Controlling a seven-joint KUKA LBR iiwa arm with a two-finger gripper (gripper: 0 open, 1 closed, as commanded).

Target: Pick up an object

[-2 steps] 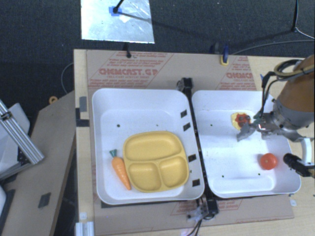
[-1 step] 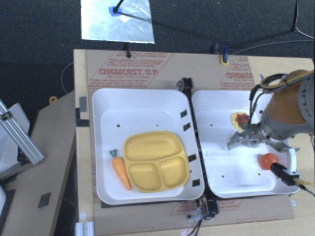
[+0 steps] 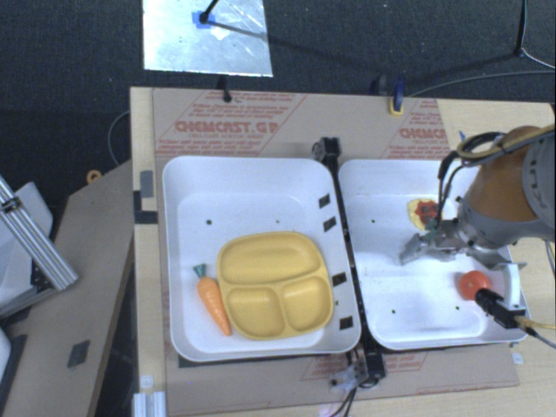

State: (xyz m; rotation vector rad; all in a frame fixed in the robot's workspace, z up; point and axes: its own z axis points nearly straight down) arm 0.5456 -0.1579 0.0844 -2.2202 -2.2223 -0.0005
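Observation:
My gripper (image 3: 419, 249) hangs low over the middle of the right bin (image 3: 382, 324), coming in from the right under the grey arm with its orange band. Just above it, near the bin's back, lies a small yellow and red toy food piece (image 3: 422, 210). A round orange-red toy fruit (image 3: 473, 282) sits to the gripper's right, towards the bin's front right corner. In the left bin (image 3: 187, 198) a yellow divided plate (image 3: 274, 283) lies flat, with a toy carrot (image 3: 211, 301) along its left edge.
A black divider (image 3: 341, 233) with clips runs between the two bins. The bins rest on a brown cardboard sheet (image 3: 261, 124) over the bench. A shiny metal plate (image 3: 207, 26) lies on the dark floor behind.

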